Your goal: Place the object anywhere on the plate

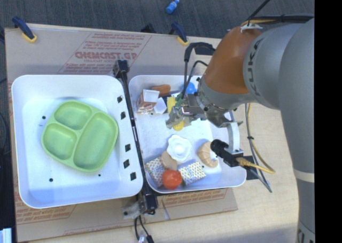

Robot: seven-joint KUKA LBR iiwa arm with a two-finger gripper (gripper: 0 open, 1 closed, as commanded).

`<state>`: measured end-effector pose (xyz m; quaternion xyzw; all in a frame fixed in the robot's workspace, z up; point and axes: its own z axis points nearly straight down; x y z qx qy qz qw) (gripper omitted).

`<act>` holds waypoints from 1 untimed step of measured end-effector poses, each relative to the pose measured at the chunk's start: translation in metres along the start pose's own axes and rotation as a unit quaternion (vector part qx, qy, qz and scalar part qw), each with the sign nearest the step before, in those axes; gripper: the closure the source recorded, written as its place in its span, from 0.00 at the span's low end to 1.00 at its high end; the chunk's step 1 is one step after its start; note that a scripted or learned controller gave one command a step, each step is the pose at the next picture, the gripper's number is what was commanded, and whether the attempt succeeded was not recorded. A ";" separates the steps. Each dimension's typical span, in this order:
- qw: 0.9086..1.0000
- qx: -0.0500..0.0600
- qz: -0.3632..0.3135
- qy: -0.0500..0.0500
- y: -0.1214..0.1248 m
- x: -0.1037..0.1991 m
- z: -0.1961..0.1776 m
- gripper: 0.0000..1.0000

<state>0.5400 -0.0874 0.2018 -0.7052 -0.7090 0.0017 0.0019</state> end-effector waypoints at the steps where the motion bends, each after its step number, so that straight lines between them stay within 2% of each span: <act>1: 1.000 -0.005 0.000 -0.002 -0.062 -0.037 0.106 1.00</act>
